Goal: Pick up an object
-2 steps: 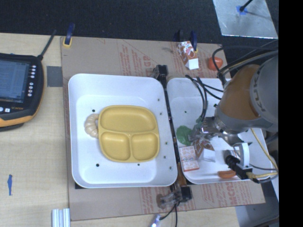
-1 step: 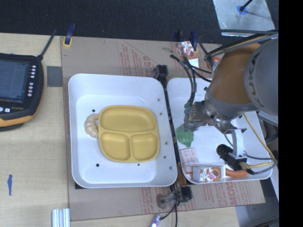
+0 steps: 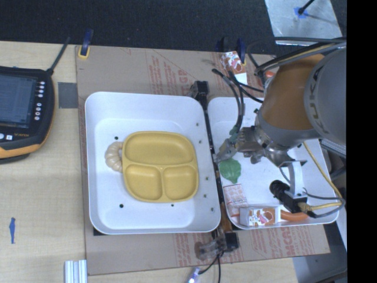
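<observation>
Cardboard sheet [image 3: 147, 252], brown with faint red print, covers the pale wooden bench under both bins, and a short silver metal strip [image 3: 75, 270] lies at its near left corner.

The shallow white right bin [image 3: 259, 181] holds four things. Along its near wall lies a small white carton with red print [image 3: 259, 216]. Just right of the carton, also against the near wall, is a slim orange piece [image 3: 290, 216]; what it is cannot be told. A little farther in, by the left wall, sits a flat pale packet with pinkish print [image 3: 234, 193]. Just beyond the packet, a crumpled green piece [image 3: 230, 170] rests on the bin floor beside the same wall.

The gripper [image 3: 231, 149] hangs over the left part of this bin, just above the green piece in the view. Whether it touches the piece, and whether it is open or closed, cannot be told, and nothing is seen held in it. Behind it the grey arm [image 3: 333, 99] with its orange band [image 3: 288, 96] comes in from the right.

The shallow white left bin [image 3: 97, 217] holds a yellow plastic plate with three compartments [image 3: 160, 165] near its middle. A cream, ridged lump [image 3: 113, 155] lies against the plate's left edge.

Farther back, a small red-and-white wrapper [image 3: 233, 61] lies on the cardboard beyond the right bin. A dark-screened control tablet with an orange rim [image 3: 23, 114] sits on the bench well left of the bins.
</observation>
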You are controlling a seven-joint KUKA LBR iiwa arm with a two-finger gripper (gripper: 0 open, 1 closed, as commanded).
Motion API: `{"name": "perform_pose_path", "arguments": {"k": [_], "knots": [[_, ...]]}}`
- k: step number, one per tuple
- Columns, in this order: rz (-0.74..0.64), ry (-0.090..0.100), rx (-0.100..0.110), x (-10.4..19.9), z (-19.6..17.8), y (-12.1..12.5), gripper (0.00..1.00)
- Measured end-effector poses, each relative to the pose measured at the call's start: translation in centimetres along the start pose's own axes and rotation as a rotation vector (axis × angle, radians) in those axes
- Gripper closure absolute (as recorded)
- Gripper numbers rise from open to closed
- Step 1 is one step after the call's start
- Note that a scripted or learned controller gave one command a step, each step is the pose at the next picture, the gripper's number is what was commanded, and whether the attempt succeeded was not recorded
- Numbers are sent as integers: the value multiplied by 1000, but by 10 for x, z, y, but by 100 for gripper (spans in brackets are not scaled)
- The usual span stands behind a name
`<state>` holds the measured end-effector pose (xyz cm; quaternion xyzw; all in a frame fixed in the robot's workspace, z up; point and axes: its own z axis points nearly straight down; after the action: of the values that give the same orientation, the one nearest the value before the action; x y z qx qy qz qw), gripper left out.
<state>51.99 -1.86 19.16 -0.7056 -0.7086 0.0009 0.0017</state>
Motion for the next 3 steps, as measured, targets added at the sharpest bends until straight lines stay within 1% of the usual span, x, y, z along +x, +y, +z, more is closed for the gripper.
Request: {"name": "perform_pose_path", "arguments": {"k": [1, 2, 3], "knots": [[2, -1, 0, -75, 81, 47, 0], [1, -1, -2, -194, 99, 99, 0], [-2, 0, -2, -87, 57, 106, 0]]}}
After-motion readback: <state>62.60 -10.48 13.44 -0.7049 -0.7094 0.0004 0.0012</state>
